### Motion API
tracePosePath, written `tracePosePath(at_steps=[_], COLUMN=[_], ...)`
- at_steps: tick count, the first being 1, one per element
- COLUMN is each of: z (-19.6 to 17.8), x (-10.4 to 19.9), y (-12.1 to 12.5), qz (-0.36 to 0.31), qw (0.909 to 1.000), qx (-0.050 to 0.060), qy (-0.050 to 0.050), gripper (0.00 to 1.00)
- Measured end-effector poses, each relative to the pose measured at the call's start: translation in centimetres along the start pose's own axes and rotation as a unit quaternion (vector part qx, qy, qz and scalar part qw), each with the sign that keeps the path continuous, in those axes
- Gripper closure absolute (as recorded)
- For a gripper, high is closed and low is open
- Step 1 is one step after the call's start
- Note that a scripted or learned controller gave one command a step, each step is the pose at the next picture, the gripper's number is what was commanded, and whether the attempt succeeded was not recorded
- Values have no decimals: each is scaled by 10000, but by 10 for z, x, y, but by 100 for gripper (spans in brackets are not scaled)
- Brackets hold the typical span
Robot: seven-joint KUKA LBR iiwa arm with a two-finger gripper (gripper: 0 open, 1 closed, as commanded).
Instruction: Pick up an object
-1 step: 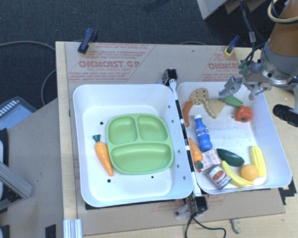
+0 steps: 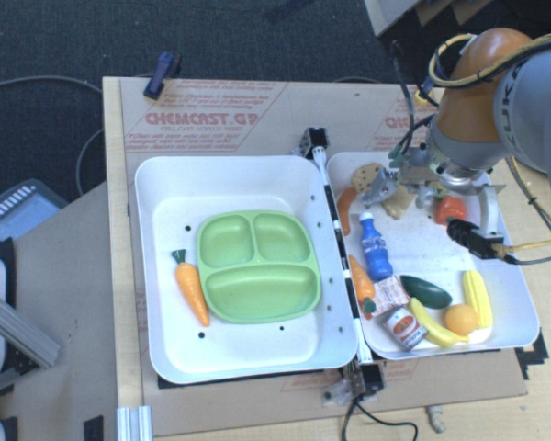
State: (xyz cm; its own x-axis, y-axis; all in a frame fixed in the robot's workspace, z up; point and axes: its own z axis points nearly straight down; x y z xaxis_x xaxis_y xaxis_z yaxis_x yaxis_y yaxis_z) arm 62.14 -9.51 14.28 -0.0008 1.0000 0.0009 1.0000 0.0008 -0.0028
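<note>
While arm reaches in from upper right of frame, gripper (image 2: 388,188) sits low over upper part of right bin (image 2: 519,294); cannot tell pincer state; nothing visibly held. Blue bottle (image 2: 375,246) lies mid-bin, just below gripper; red object (image 2: 450,208) right of gripper; dark green vegetable (image 2: 426,291), banana (image 2: 433,323), orange (image 2: 461,320), can (image 2: 403,325) cluster lower in bin. Left bin (image 2: 161,338) holds green divided plate (image 2: 257,266); carrot (image 2: 191,286) beside plate's left edge.
</note>
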Motion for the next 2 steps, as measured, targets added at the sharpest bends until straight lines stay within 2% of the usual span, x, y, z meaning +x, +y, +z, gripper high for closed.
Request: tracePosePath(at_steps=[1,2], z=[-43,-27], x=[19,-45], y=[39,45], qz=[-5,7], qw=[10000,10000], qx=[-29,-28], qy=[-5,-16], gripper=[0,0])
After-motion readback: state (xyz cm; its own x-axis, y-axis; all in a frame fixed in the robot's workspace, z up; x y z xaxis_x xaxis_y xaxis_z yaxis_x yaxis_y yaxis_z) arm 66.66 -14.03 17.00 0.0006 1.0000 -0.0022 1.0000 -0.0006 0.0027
